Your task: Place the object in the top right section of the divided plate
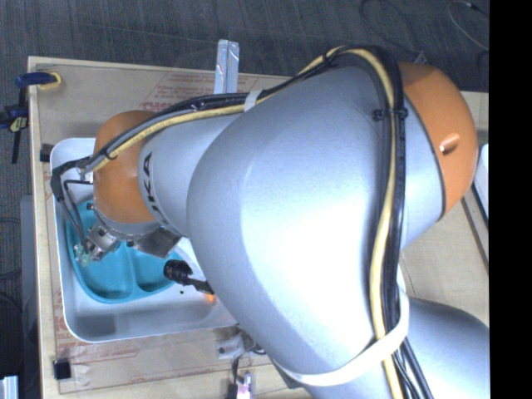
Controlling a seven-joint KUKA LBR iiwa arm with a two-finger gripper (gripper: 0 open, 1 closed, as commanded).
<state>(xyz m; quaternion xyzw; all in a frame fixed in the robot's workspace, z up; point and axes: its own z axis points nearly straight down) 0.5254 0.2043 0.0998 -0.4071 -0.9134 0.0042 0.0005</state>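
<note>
The grey arm with its orange band covers most of the camera view and reaches down into the left white bin (91, 318). A blue divided plate (112, 277) lies in that bin, partly hidden under the wrist. My gripper (90, 246) hangs over the plate's upper left part, with cables around it. A small green bit shows at the gripper's tip, too small to identify. Most of the plate's far sections are hidden by the arm.
A metal bracket (227, 63) stands at the bench's far edge. A blue clamp (33, 80) sits at the far left corner. An orange spot (209, 298) shows by the bin's right wall under the arm. Wooden bench (50, 223) borders the bin.
</note>
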